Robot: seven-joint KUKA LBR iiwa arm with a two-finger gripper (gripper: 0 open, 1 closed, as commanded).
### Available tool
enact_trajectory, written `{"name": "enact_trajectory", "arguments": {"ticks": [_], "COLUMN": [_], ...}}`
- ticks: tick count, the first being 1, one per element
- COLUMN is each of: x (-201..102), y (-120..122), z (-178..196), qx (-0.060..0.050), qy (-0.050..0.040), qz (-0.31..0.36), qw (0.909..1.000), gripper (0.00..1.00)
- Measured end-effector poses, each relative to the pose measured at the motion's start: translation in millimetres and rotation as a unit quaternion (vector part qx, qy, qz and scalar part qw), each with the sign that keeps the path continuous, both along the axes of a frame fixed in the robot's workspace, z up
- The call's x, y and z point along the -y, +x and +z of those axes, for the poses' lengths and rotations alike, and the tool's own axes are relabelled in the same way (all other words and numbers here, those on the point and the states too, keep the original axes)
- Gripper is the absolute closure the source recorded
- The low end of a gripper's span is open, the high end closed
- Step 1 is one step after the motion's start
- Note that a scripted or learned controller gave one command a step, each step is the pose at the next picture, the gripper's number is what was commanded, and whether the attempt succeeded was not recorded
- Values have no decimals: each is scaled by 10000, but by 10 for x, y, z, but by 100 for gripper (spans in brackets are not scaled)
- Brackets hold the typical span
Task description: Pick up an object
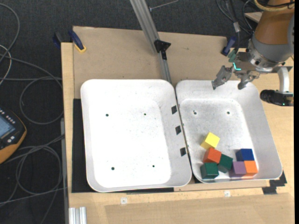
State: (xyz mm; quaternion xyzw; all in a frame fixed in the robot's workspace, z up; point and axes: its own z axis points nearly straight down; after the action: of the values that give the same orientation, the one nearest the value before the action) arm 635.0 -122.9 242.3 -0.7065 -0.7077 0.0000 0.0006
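**Arm waits above the right bin, blocks lie far from it**

The bench [126,55] is the largest thing here, and it carries 2 white bins side by side. The left bin [128,134] has only small dark dots on its floor. The right bin [224,108] holds all the blocks, gathered in its near corner.

The arm [275,17] comes in from the right and ends over the far edge of the right bin. Its gripper [232,81] hangs there with the 2 fingers spread apart, and nothing is between them.

The blocks are well apart from the gripper. I count about 7: a yellow block [211,140] a little away from the others, then an orange-red block [213,156], 2 green blocks [210,170], a blue block [245,154], a purple block [238,167] and an orange block [251,167].

I think the picking has not started yet. The main risk is the crowding: the blocks touch each other and lie near the bin wall, so a finger may land on top of a neighbour or hit the rim, and then the jaws would close on nothing. The yellow block looks the easiest, because it has free space around it.
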Motion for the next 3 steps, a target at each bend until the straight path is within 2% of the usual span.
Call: {"name": "enact_trajectory", "arguments": {"ticks": [3], "x": [20], "y": [65], "z": [-1458], "qx": [-26], "qy": [1], "qz": [-6], "qw": [10000], "gripper": [0]}}
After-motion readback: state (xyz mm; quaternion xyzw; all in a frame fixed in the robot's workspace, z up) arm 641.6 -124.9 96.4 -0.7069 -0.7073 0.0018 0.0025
